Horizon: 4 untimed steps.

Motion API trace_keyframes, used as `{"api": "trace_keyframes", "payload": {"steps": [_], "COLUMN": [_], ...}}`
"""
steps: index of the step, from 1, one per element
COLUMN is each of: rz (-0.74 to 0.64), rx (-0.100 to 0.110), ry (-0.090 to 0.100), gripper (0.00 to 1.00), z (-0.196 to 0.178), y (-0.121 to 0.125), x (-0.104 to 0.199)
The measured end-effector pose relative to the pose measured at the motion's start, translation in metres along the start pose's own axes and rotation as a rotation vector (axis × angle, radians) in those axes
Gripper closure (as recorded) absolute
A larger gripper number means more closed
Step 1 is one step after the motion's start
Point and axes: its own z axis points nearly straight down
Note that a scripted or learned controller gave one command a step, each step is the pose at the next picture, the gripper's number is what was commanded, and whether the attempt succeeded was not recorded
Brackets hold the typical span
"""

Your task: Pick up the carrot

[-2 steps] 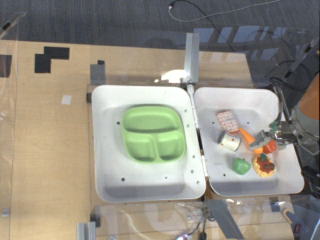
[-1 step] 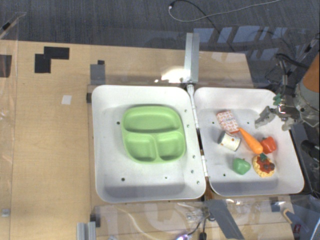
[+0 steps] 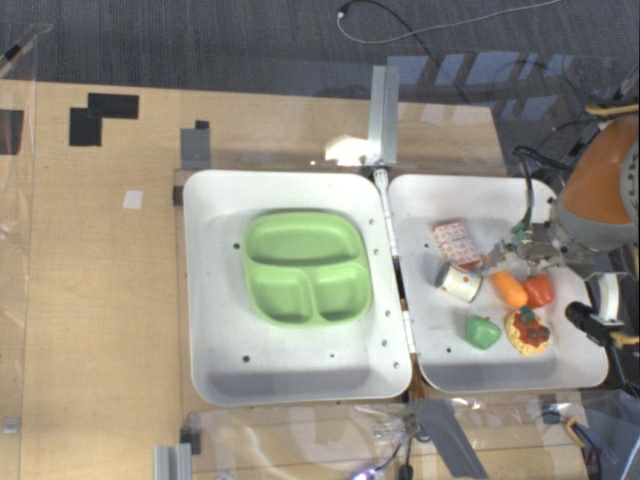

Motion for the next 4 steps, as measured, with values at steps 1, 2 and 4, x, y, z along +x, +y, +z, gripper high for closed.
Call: {"api": "trace_keyframes", "payload": {"steps": [1, 2, 4], "rz": [-0.001, -0.09, -0.021], "rx": [-0.005, -0.002, 0.001], "ry": [0.0, 0.001, 0.002], "gripper": [1.0, 1.0, 1.0], "z": [-0.012, 0.001, -0.13], "y": [0.002, 0.01, -0.013], "x": [0.001, 0.055, 0.14]}}
